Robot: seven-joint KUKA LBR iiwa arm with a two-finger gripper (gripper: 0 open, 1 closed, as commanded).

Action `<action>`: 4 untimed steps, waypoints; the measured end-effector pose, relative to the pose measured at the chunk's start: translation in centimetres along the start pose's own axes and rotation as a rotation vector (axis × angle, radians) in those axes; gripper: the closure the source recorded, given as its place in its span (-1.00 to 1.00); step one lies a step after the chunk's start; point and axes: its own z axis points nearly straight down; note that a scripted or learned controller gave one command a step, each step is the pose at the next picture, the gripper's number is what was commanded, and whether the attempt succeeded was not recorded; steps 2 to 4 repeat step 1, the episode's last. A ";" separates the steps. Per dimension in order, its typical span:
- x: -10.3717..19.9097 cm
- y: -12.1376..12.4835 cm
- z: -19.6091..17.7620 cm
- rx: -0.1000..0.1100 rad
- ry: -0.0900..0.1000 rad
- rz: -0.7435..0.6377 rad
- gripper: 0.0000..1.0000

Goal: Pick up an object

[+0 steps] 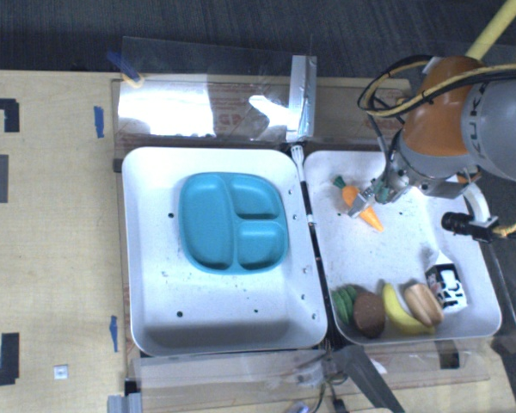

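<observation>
Down in the right bin (464, 317), the gripper (371, 198) sits low over the upper-left part of the floor, with the grey arm (499, 127) and its orange band (439, 114) reaching in from the right. Just at the fingertips lies a toy carrot (363, 206), orange with a small green top (338, 181) toward the bin's upper-left corner. The metal fingers overlap the carrot's middle, so the orange shows on either side of them, one piece up-left and one piece down-right. Whether the jaws are closed on the carrot or merely resting over it cannot be told from this angle, nor how wide they stand.

Along the bin's lower edge a cluster of toy food lies packed together: a green leafy piece (345, 302), a brown round piece (369, 313), a yellow banana (398, 310) and a tan bun-like piece (423, 303), each touching the next. Just right of them rests a small black-and-white item (447, 286), too small to identify.

The left bin (146, 231) holds a blue divided plate (234, 222) with three compartments, lying flat near its centre, well apart from the gripper. Yellow and black cables (404, 80) loop above the wrist.
</observation>
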 end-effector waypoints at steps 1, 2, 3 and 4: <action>7.6 7.0 -9.0 -0.003 0.002 0.053 1.00; 7.6 7.0 -9.0 -0.003 0.002 0.053 1.00; 7.6 7.0 -9.0 -0.003 0.002 0.053 1.00; 7.6 7.0 -9.0 -0.003 0.002 0.053 1.00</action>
